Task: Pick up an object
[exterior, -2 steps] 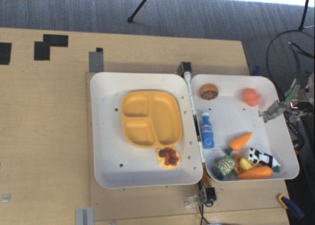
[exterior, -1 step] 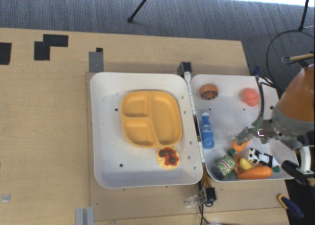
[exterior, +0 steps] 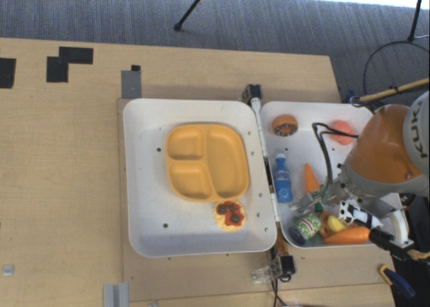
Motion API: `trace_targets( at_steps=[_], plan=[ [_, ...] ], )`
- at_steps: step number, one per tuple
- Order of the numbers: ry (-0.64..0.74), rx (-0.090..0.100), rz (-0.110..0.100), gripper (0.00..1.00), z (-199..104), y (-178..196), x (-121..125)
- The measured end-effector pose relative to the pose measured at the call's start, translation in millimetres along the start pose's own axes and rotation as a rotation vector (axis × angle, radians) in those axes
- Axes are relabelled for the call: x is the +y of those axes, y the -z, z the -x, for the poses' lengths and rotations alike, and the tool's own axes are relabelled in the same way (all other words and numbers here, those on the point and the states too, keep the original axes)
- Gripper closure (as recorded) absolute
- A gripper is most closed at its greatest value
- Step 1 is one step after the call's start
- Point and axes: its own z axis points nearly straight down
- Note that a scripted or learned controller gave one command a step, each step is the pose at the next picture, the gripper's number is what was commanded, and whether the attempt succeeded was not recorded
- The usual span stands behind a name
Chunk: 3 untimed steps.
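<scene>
- My arm [exterior: 393, 151] wears a broad, rounded orange band over grey casing.
- A black cable [exterior: 326, 148] loops beside my wrist.
- My gripper [exterior: 316, 201] is bare grey metal.

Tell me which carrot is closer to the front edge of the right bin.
The carrot lying flat along the front wall of the right bin, beside the green can. The other carrot sits farther back, next to the blue bottle.
</scene>
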Motion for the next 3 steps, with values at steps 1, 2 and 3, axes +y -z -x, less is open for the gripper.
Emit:
trace_targets(
  at_steps=[1,2,3],
  plan=[
    [-0.046,-0.001,0.001,0.0,-7.3,-0.4,49.2],
    [-0.045,-0.002,0.005,1.0,-6.8,11.4,51.0],
    [-0.325,0.003,-0.006,1.0,-68.7,97.7,44.5]
  ],
)
